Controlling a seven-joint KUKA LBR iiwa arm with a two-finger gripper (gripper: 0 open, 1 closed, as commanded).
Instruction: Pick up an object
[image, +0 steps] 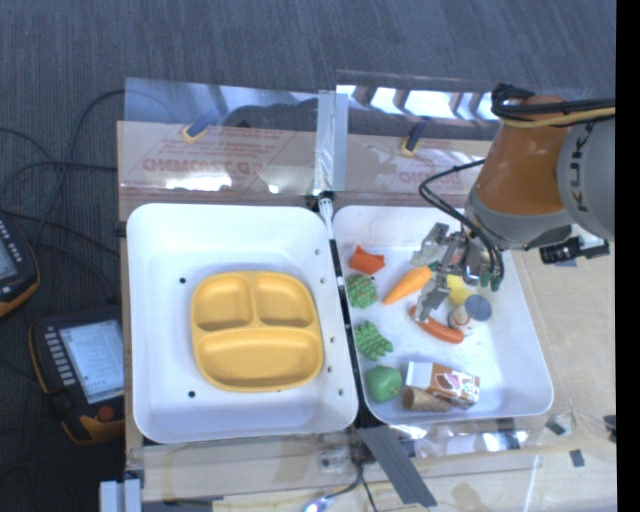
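Nearest the lens, a snack box lies in the right bin, below the gripper. Its spread fingers straddle an orange carrot (nothing lifted yet, I judge); closing and raising remain.

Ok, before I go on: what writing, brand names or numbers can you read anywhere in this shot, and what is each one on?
"KU", the visible start of white lettering on the grey arm, cut off at the frame edge.
Red print on the cardboard sheet behind the bins: too blurred by glare to read.
Printing on the small food box in the right bin: too small to read.
Screen of the handheld pendant: text illegible.
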